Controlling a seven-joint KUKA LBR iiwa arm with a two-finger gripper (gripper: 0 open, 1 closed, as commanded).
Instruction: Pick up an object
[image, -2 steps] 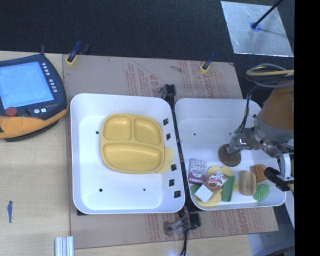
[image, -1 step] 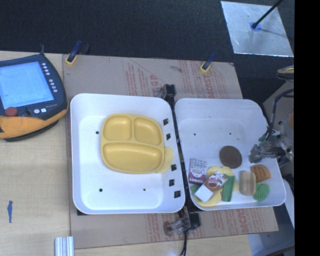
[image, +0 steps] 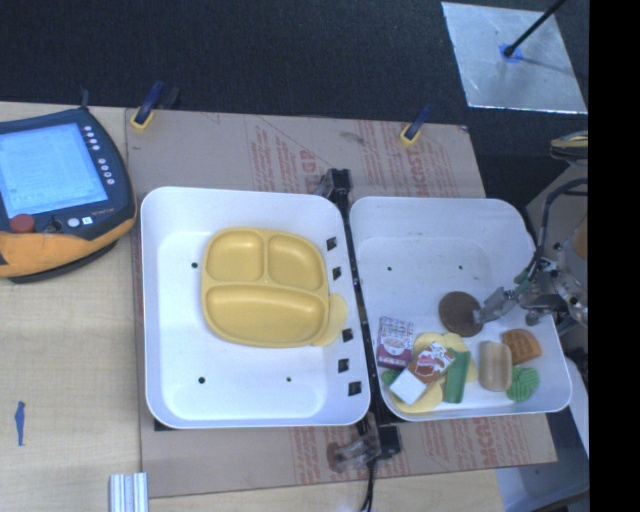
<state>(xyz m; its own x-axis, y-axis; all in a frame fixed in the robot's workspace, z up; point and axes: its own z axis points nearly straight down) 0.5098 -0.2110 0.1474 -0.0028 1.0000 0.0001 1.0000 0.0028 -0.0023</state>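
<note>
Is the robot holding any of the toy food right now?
No. The end effector sits beside the brown disc in the right bin, with nothing visibly between its fingers.

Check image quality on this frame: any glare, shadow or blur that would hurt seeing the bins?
Camera view: bright light washes out the left bin, though the yellow tray reads clearly; the right bin has a soft shadow across its upper floor; the pincer and the toy food are small and slightly soft, so fine detail is lost.
</note>
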